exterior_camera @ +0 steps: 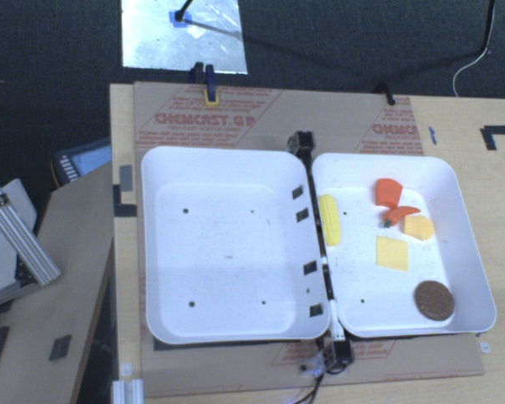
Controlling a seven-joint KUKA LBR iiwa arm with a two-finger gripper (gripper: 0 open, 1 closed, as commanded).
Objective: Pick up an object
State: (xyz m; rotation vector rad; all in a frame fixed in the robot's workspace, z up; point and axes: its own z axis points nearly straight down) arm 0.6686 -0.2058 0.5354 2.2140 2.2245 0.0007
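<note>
claw state: can't tell from this frame. task objects all sit in the right bin (467,225): yellow corn cob (329,219) upright along the left wall, orange piece (388,194) near the top, a small orange bit (396,216) just below it, touching or nearly touching the yellow-orange wedge (419,227), hard to tell which. flat yellow square (393,253) mid-bin, brown disc (434,300) at the lower right corner. left bin (227,175) beside it. tabletop (261,116) has a printed cardboard sheet under the bins, yellow clamp (210,87) on the far edge. dark carpet beyond with a shiny metal plate (183,23). aluminium extrusion (13,230) cut off at the left.
</note>
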